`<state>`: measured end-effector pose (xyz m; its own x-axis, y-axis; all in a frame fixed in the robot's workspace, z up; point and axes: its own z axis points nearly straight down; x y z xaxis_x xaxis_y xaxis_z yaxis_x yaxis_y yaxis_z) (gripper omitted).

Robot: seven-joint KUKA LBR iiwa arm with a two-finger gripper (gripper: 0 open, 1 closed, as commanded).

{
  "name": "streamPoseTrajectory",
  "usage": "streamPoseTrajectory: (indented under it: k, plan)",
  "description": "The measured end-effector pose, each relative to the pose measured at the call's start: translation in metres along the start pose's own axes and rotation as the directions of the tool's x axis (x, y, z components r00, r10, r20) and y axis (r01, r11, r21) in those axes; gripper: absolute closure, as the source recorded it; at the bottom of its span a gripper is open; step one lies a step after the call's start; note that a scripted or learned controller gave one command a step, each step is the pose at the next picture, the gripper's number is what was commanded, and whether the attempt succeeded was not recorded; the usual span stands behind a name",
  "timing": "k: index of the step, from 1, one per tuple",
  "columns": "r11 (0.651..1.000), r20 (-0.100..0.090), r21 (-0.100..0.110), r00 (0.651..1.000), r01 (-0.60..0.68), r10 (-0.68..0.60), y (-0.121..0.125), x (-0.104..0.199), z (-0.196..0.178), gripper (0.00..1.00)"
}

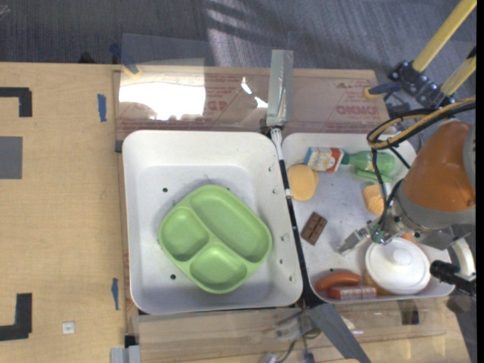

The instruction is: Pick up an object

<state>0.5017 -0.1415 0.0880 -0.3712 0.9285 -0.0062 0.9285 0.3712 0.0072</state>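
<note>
- My arm (pixel 442 176) reaches in over the right bin (pixel 333 203), and my pincer (pixel 376 233) hangs low near its front, just beside the white lidded pot (pixel 397 265).
- Whether my pincer is spread or pressed together, I cannot tell; the wrist hides it.
- Candidates lie near: a brown chocolate bar (pixel 313 228) apart on bare floor, a yellow round piece (pixel 302 181) by the divider, a red sausage (pixel 338 280) at the front wall.
- I judge the bar the cleanest pick: come straight down and close across its narrow side.
- The left bin (pixel 144 203) holds a green divided plate (pixel 215 237); too wide, so I leave it.
</note>
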Motion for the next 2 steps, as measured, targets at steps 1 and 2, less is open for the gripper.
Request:
streamPoseTrajectory:
  k: [1,2]
  plan:
    - [0.942,-0.003,0.0,0.942,-0.337,0.337,0.075,0.006,0.001,0.0]
    - [0.855,-0.003,0.012,0.855,-0.518,0.518,0.01,0.033,-0.088,0.0]
